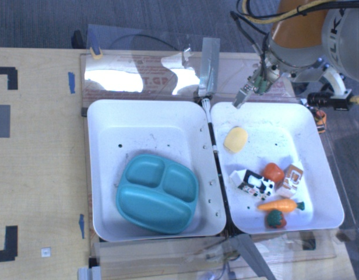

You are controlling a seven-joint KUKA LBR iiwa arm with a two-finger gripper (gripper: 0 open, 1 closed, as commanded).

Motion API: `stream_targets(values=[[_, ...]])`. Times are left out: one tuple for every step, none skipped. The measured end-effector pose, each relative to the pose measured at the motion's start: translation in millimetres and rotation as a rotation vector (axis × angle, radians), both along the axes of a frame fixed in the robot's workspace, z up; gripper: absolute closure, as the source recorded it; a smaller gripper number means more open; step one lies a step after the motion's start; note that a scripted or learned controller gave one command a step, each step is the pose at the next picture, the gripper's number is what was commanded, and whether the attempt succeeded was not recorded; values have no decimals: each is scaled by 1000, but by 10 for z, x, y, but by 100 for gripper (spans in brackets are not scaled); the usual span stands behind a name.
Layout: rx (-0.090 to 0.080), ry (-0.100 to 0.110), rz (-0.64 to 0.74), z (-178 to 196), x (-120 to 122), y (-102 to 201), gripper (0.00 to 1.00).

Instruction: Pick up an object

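Observation:
The right bin (319, 156) holds several small toys. A yellow lemon-like piece (236, 139) lies near its back left. Further forward sit a red tomato (273, 171), a small brown and white box (292, 178) and a black and white cow figure (255, 184). An orange carrot (278, 205) and a red and green strawberry (275, 219) lie at the front. My gripper (251, 90) hangs above the back rim of the right bin, behind the lemon and apart from every toy. Nothing shows in its grasp.
A teal divided plate (158, 193) lies in the left bin (109, 127). A grey metal post (208, 69) stands behind the ridge between the bins. Cables and the arm's body crowd the top right.

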State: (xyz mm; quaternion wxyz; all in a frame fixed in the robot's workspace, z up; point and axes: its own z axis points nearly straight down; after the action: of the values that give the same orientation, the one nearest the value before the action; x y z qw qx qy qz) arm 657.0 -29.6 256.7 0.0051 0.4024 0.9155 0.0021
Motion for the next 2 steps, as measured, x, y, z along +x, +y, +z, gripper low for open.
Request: stream_targets(values=[[-3,-1,196,601,-379,147,100],[0,16,295,-177,5,368,100]])
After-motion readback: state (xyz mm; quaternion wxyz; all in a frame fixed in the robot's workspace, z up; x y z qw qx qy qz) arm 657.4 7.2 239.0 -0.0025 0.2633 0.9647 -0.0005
